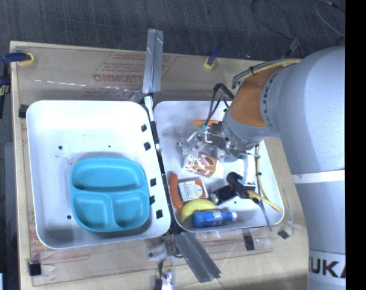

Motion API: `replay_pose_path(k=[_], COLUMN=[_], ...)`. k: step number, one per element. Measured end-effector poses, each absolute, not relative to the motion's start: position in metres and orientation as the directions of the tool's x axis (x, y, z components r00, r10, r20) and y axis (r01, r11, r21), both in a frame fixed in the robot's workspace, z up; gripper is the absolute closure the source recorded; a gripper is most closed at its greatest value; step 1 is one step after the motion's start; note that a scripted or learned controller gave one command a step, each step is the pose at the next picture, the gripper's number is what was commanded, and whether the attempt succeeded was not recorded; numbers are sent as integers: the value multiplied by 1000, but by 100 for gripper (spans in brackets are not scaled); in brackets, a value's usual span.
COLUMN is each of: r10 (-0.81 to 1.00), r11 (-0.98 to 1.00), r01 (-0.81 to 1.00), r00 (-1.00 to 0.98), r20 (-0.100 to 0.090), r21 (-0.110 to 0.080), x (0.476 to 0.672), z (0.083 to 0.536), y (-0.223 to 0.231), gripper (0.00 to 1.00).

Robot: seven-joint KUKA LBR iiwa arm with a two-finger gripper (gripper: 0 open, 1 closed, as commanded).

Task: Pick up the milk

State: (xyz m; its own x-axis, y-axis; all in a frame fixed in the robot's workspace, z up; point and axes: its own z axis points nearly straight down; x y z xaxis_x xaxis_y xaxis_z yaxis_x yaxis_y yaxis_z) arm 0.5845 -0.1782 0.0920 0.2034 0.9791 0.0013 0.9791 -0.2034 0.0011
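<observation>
Take the blue bottle (pixel 212 218) with the white cap as your marker: it lies on its side along the near wall of the right bin (pixel 174 111). Just above it in the view, and touching it, you have a yellow fruit (pixel 197 206). Beyond that is a small box (pixel 192 190) with an orange frame around a pale label, its print too small to read. Left of the box lies a slim orange piece (pixel 173 188), hard against the bin wall. Further up from the bottle, past the box, you will find the milk carton (pixel 200 165) lying tilted, its white and brown panel facing up and its writing unreadable. The end effector (pixel 202 145) hangs right over the carton's far edge, and you cannot tell whether it is apart or together. Well left of the bottle, in the left bin (pixel 80 118), sits a blue divided plate (pixel 109 193). The arm (pixel 316 113) carries the letters "UKA" low down, and the bench (pixel 68 71) shows red print that seems to read "CHEMCAST".
</observation>
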Motion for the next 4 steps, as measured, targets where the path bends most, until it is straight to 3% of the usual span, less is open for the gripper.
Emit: replay_pose_path(k=[1,2,3,4], r10=[980,980,995,986], r11=[-198,-198,-97,-167], r01=[980,980,995,986], r00=[198,198,97,167], r20=[1,1,-1,0], r21=[-1,-1,-2,-6], x=[585,585,594,594], z=[99,100,113,89], y=[-178,-178,-140,-157], gripper=[100,0,0,0])
